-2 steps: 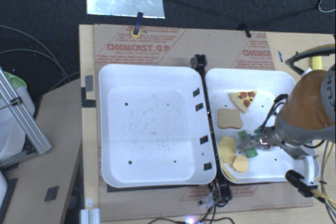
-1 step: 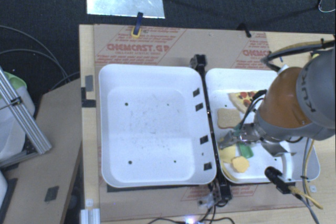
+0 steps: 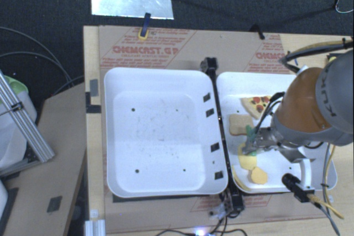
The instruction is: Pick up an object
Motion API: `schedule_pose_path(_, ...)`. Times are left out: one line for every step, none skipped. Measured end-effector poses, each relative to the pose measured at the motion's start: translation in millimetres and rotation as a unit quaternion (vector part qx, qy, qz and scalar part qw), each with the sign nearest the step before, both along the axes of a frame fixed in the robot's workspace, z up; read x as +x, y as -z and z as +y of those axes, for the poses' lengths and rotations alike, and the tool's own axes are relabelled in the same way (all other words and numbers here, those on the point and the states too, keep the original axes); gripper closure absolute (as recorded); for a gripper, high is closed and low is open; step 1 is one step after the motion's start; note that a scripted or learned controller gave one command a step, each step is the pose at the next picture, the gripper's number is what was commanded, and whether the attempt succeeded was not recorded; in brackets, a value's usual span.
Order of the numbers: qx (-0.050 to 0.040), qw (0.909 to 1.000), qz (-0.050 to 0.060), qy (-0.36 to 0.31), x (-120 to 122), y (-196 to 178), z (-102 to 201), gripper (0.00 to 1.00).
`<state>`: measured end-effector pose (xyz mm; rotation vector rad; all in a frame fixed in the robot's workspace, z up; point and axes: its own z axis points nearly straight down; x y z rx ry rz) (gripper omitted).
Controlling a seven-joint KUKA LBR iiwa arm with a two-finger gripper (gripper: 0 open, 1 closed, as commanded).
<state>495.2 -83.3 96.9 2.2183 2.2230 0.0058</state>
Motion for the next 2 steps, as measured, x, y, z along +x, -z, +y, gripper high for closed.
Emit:
schedule_pose_path(0.001,1.0,-0.004,-0.006,21,-93,78,1.0)
schedule_pose_path(0.0008,1.0,-0.006,-0.004,-7,-210,105,1.0)
